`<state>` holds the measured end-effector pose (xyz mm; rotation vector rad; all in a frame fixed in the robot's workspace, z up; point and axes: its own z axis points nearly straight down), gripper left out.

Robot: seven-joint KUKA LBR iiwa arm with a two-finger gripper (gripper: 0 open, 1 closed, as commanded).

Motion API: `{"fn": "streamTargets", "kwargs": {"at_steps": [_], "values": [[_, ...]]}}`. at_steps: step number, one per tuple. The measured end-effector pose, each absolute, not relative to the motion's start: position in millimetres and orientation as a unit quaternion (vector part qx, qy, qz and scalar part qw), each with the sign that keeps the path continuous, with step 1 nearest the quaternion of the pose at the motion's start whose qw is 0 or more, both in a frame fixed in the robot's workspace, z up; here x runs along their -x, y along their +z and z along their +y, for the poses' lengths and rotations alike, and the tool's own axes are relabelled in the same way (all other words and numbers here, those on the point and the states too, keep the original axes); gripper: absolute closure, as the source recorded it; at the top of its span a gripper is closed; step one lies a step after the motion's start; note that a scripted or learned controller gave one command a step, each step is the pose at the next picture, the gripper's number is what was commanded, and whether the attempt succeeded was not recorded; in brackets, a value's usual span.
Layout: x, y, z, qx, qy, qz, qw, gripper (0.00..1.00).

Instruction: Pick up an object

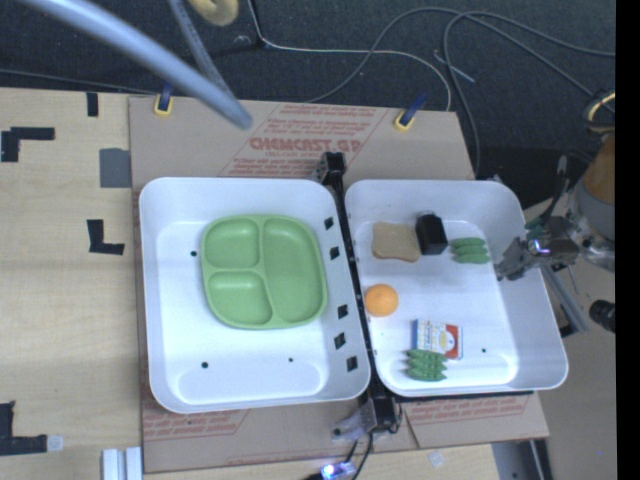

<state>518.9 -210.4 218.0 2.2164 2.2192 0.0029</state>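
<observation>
Gripper: gripper (517, 259) sits over the right bin's (500, 200) right rim; open or closed, cannot tell.
Nearest object: green pea pod (470, 251), just left of the gripper, apart from it.
Right bin count: six items. One black block (431, 233) touching one tan bread slice (396, 242); one orange ball (381, 300) near the divider; one small carton (438, 337) with a second pea pod (426, 366) at its lower edge.
Left bin: left bin (170, 268) holds one green divided plate (265, 271).
Open room: bare floor in the right bin's lower right and centre.
Surface: cardboard sheet (300, 133) under both bins.
</observation>
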Motion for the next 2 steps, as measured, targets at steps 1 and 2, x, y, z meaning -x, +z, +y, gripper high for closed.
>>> {"fn": "streamTargets", "kwargs": {"at_steps": [1,2], "values": [[-526.3,263,-209,-0.706,0.0009,0.708,0.002,1.0],[-521.5,249,-149,-0.705,-0.0006,0.709,-0.001,1.0]]}}
